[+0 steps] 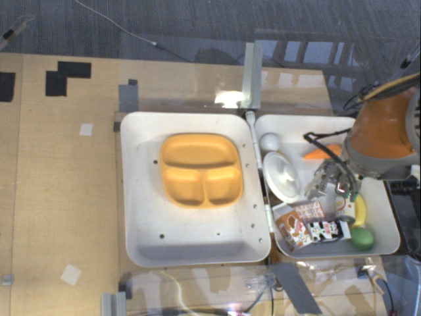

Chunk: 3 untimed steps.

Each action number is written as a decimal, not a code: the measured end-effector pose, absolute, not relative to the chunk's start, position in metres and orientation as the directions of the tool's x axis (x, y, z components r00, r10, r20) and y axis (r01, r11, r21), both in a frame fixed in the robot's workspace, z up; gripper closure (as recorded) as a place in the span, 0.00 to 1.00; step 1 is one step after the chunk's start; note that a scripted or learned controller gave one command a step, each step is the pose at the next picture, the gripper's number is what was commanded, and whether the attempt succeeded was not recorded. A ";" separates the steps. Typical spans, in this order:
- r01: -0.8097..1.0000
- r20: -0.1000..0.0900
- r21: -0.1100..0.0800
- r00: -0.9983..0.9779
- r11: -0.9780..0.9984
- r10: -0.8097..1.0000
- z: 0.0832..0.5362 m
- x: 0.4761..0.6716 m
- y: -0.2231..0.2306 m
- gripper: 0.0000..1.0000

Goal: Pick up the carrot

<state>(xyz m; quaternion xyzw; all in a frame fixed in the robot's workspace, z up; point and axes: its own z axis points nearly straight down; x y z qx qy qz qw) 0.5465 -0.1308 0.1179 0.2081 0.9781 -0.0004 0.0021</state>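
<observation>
The bench (59, 196) carries two shallow white bins: the left bin (141, 236) holds a yellow divided tray (200, 170), and the right bin (388, 232) is crowded with small goods. The grey arm (388, 127), with its orange band, reaches in over the right bin and hides a good part of it. Below that band sits the gripper (331, 184), a tangle of metal and wire low in the middle of the bin; whether it is released or clenched cannot be told from this angle, and nothing can be made out within it. Around it lie a white bowl (283, 175), a white ball (269, 141), two printed packets (309, 224), a banana (360, 210) and a green lime (362, 237). The carrot (321, 153) lies toward the far side of the right bin, an orange sliver pointing left, its thicker end hidden under the arm. It sits just beyond the gripper, near but apart from it, with a dark cable crossing above. It is probably a light, stiff toy with a smooth, tapering skin, so it may slip out of a pinch at the thin tip; the better hold would be across the thicker body, squarely over its width.
</observation>
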 end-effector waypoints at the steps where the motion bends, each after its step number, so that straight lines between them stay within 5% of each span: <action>1: 0.404 -0.006 0.002 -0.915 0.915 0.404 0.119 0.548 -0.129 0.00; 2: 0.383 -0.016 -0.001 -0.924 0.924 0.382 0.165 0.594 -0.210 0.00; 3: 0.381 -0.011 0.002 -0.924 0.924 0.381 0.091 0.652 -0.204 0.00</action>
